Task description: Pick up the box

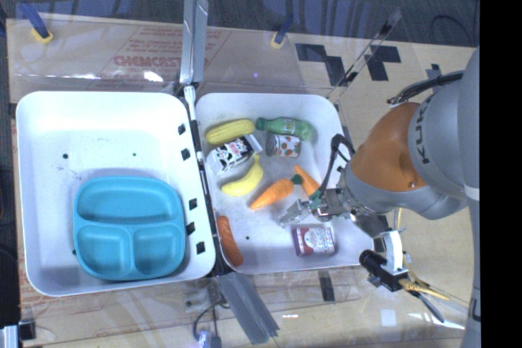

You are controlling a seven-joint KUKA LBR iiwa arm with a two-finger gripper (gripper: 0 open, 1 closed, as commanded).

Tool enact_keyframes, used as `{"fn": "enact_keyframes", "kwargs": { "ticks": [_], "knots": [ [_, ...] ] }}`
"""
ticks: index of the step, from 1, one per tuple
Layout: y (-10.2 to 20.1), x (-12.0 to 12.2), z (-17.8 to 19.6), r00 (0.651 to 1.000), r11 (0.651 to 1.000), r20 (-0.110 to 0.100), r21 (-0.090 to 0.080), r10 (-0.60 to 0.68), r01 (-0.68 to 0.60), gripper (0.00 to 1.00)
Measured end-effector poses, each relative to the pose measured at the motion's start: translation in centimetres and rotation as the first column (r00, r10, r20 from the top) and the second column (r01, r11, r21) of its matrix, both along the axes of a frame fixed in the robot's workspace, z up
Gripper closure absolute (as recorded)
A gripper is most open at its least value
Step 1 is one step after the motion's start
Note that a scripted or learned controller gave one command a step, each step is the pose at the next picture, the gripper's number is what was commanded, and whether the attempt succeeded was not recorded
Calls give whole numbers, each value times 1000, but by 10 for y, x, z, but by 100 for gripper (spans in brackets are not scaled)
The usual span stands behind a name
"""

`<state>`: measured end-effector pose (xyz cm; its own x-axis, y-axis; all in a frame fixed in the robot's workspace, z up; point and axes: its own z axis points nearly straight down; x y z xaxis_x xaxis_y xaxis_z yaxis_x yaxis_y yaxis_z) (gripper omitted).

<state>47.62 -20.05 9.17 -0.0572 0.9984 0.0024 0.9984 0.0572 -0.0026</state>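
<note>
We see the gripper [303,210] low inside the right bin [326,106], its metal fingers pointing left toward the toy carrot [272,192]; whether they are spread or closed we cannot tell, and nothing shows between them. Just below it lies the box [314,240], a small dark red carton with a white label, flat on the bin floor near the front wall and apart from the fingers. A second, smaller orange carrot piece [307,180] lies just above the gripper. Farther left in the same bin we find a banana [244,179], a black-and-white milk carton [232,153] touching it, a corn cob [229,129], a green bottle [285,126] and a small can [285,145] beside the bottle. A sausage [228,241] leans along the bin's front left corner. Behind the gripper, the arm's orange band [390,152] and grey body [453,143] come in from the right. In the left bin [49,126] a blue divided tray [129,228] rests toward the front.
</note>
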Motion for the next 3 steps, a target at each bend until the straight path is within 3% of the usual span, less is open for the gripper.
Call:
{"fn": "enact_keyframes", "kwargs": {
  "ticks": [1,2,3],
  "knots": [
    [9,39,0,996,996,2,-1,88,-88,0],
    [-10,0,0,996,996,0,0,85,-85,0],
    [4,0,-1,972,972,-1,2,236,-236,0]
  ]
}}
